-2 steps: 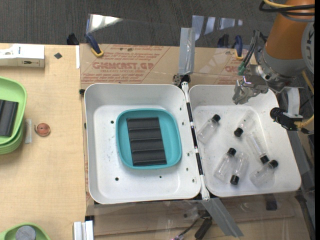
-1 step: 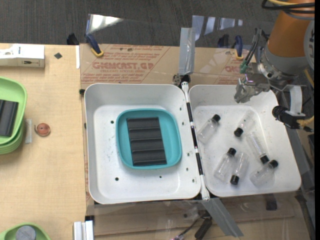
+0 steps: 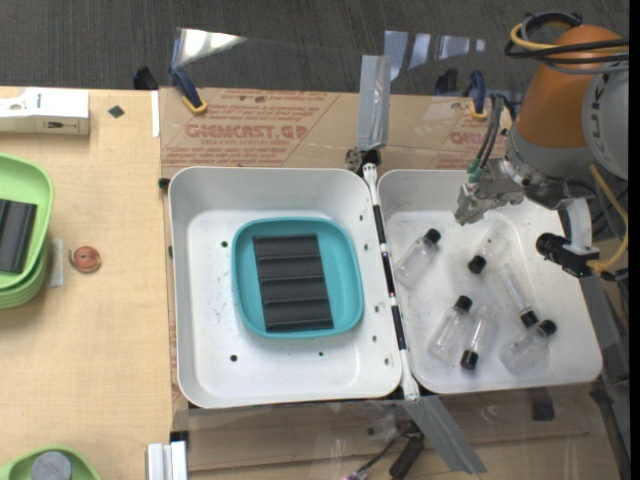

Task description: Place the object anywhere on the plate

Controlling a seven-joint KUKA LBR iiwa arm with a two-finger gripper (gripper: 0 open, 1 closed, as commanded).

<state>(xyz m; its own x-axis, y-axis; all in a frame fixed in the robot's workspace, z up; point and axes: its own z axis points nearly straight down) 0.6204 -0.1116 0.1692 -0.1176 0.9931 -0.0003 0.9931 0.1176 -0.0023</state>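
At the far left of the bench sits a lime-green plastic tray (image 3: 22, 230) with a dark block in it, and just right of it a small round reddish disc (image 3: 86, 259) lies on the pale wood. Next comes the left white shallow bin (image 3: 200, 298), which holds the teal square plastic plate (image 3: 348, 268); a black ribbed rectangular slab (image 3: 292, 282) rests in the plate's middle, leaving bare teal rim all round. A metal divider clip stands between the two bins.

The right white shallow bin (image 3: 570, 363) holds the task's objects: several clear plastic vials with black caps, scattered and lying on their sides. One vial (image 3: 417, 255) lies nearest the divider, another short one (image 3: 479, 260) sits near the bin's centre, and more lie toward the front, among them a pair (image 3: 460, 333) side by side and one (image 3: 527, 346) at the front right.

Above the back of this bin hangs the grey metal gripper (image 3: 470, 211), reaching in from the right beneath the orange band of the arm. Its tip is low and close to the bin floor, but whether it is spread or closed cannot be told from this angle, and no vial shows within it.

The step in hand looks like the pick, with nothing yet carried to the plate. The closest vial is the short central one, just in front of the tip and apart from it. The next move would call for settling over one vial, closing on its body, lifting clear of the divider and travelling left to the plate.
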